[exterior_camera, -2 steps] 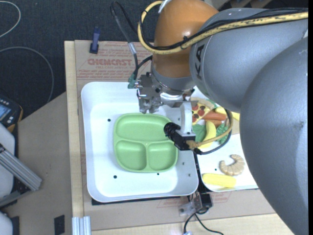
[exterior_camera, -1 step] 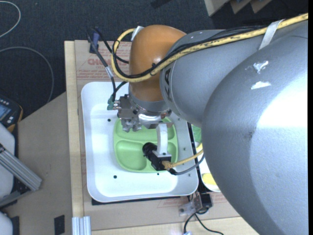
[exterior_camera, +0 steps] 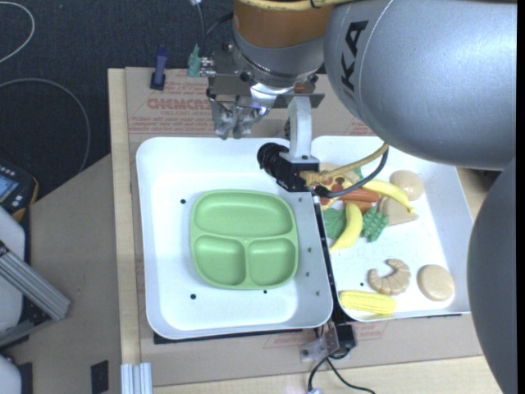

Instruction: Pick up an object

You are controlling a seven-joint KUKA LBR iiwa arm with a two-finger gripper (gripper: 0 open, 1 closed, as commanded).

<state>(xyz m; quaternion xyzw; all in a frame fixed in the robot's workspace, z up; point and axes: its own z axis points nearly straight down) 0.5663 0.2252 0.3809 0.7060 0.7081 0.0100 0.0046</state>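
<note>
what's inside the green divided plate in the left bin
Nothing shows in the three compartments of the green plate; their floors look bare. It covers the left bin floor beneath it.

Green divided tray in left bin

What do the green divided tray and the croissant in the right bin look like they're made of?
Green tray: looks like moulded plastic, with a smooth, slightly glossy surface, rounded compartments and an even colour. Croissant: probably a plastic toy, with a tan, uniform, faintly shiny surface; rubber or foam can't be ruled out.
</note>
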